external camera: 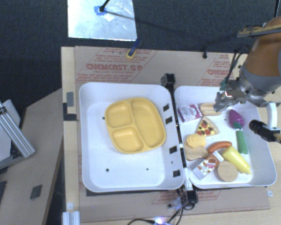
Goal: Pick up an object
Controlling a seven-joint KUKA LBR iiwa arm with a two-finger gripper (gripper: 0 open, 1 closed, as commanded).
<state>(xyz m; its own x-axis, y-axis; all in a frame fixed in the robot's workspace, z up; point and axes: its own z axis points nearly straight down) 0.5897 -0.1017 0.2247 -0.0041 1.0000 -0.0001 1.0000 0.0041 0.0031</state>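
The right bin (267,172) holds several toy foods: a pink packet (189,112), a tan bread roll (207,108), a pizza slice (206,126), a purple eggplant (235,118), a green piece (242,142), a red sausage (218,146), a yellow banana (236,159) and a round tan disc (227,171). My gripper (223,100) hangs over the bin's far edge, just right of the bread roll and above the eggplant. Nothing shows between its fingers.
The left bin (91,125) holds a yellow divided tray (133,124). A small red-and-white carton (206,166) and a slice of toast (195,152) lie near the divider. The arm's black cable fitting (264,129) reaches over the right bin's right side.
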